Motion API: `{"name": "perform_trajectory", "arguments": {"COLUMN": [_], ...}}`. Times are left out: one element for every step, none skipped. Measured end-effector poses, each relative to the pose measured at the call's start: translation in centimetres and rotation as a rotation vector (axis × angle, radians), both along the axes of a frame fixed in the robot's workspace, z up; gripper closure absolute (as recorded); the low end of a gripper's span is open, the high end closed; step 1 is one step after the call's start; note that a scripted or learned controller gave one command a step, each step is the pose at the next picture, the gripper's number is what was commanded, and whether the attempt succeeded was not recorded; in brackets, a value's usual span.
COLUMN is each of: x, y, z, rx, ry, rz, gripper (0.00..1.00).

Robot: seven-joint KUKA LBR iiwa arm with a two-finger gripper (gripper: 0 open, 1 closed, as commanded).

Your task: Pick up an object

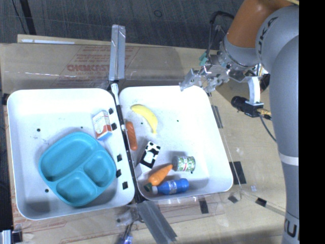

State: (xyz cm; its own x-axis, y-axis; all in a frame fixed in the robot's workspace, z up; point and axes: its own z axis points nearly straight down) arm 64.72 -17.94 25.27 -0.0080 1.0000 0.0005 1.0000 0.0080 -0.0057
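My gripper (pixel 195 79) hangs over the far right corner of the right bin (pixel 216 136), with nothing visible between its fingers. In that bin lie a yellow banana (pixel 144 116), an orange-red sausage (pixel 131 135) along the left wall, a black-and-white cube (pixel 149 154), an orange carrot (pixel 160 174), a small green can (pixel 184 163) and a blue bottle (pixel 173 186). The left bin (pixel 30 111) holds a blue divided tray (pixel 77 169) and a small red-and-white carton (pixel 102 124).
A metal bar (pixel 117 52) stands upright behind the divider between the bins. Cardboard covers the bench behind the bins. The grey arm with its orange band (pixel 254 19) fills the upper right, and cables hang beside the wrist.
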Motion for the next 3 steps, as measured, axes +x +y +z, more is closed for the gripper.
{"name": "perform_trajectory", "arguments": {"x": [-1.7, -0.5, -0.7], "y": [5.8, 8.0, 8.0], "z": [-10.6, -16.1, -15.3], "rx": [0.000, 0.001, 0.003], "ry": [0.002, 0.001, 0.011], "rz": [-0.107, 0.062, 0.064], "gripper": [0.00, 0.00, 1.00]}}
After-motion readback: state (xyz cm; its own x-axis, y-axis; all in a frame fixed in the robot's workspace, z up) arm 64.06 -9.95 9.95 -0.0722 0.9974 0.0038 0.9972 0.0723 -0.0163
